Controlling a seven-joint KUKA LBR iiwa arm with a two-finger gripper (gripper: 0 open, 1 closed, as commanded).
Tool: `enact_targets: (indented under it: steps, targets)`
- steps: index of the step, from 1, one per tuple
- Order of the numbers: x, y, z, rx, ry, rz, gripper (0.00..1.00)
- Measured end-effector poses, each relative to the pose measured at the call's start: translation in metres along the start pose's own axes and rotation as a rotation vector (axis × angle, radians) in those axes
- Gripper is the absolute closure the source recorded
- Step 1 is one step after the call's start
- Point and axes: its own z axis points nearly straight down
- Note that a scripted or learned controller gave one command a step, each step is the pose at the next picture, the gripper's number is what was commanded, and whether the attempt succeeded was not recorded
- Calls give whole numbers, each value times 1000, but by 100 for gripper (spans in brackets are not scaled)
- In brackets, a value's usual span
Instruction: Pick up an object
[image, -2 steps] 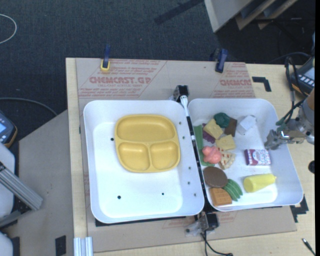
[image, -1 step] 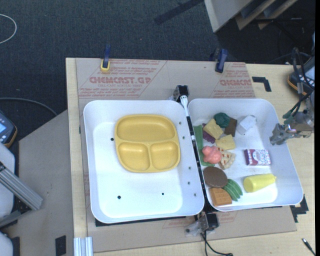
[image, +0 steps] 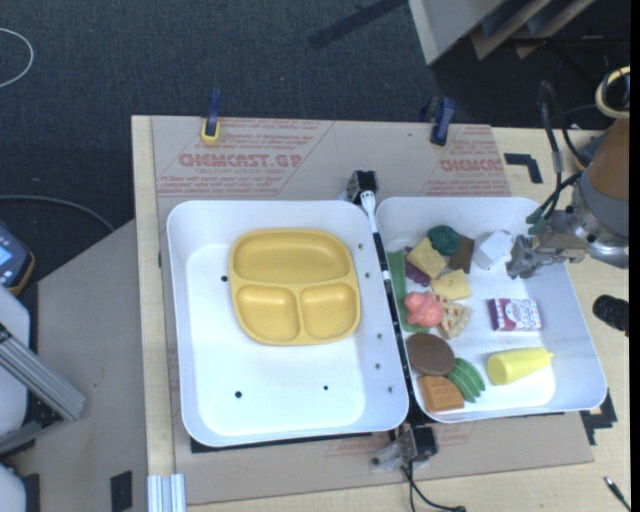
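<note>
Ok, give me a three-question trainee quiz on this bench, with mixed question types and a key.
1. True or false: the yellow divided tray lies in the left bin.
2. Which item lies nearest the front edge of the right bin?
A. the yellow corn piece
B. the small white block
C. the dark green item
3. Fill in: the gripper hangs over the ____ bin.

Key: 1 true; 2 A; 3 right.
</note>
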Motion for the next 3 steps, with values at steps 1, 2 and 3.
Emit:
enact_targets:
  steps: [1, 2, 3]
  targets:
    - [48, 26, -7, -1, 1, 0, 100]
    - [99, 48, -16, -1, 1, -1, 100]
    - [149, 61, -22, -1, 2, -1, 100]
